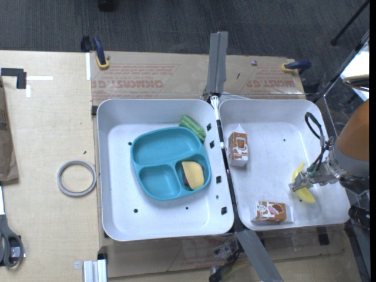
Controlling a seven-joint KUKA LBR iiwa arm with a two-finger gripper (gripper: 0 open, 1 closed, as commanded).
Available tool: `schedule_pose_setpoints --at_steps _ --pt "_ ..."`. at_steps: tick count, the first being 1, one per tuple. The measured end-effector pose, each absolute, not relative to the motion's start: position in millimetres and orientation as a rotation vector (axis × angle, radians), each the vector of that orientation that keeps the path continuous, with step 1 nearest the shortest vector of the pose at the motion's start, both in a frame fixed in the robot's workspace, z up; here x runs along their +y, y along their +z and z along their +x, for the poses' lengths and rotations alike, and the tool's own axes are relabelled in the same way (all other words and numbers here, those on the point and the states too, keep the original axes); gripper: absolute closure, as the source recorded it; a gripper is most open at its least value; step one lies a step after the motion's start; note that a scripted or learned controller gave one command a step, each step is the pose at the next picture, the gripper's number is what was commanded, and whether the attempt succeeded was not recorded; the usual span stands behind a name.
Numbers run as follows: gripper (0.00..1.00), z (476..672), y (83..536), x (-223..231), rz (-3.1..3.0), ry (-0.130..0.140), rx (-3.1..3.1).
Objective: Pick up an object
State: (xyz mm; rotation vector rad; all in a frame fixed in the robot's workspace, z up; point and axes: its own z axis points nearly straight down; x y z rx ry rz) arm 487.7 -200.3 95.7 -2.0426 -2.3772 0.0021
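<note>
My gripper [301,184] reaches into the right bin [276,119] from the right and is down at a small yellow object [306,195] near the bin's right wall. The gripper covers the middle of this yellow object, so yellow shows both above and below it. Two brown-and-white cartons lie in the same bin: one [237,148] stands near the left wall, the other [271,212] lies at the front. The arm's orange band [357,137] shows at the right edge.
The left bin [117,216] holds a blue divided tray [167,160] with a yellow item [193,174] in its right compartment, and a green object [192,126] behind it. On the bench to the left lie a grey ring [77,177] and scissors [9,245].
</note>
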Motion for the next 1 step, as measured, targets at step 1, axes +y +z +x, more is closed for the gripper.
schedule_pose_setpoints --at_steps 1 --pt "1.0 499.5 228.8 -156.6 -2.131 0.004 -2.306"
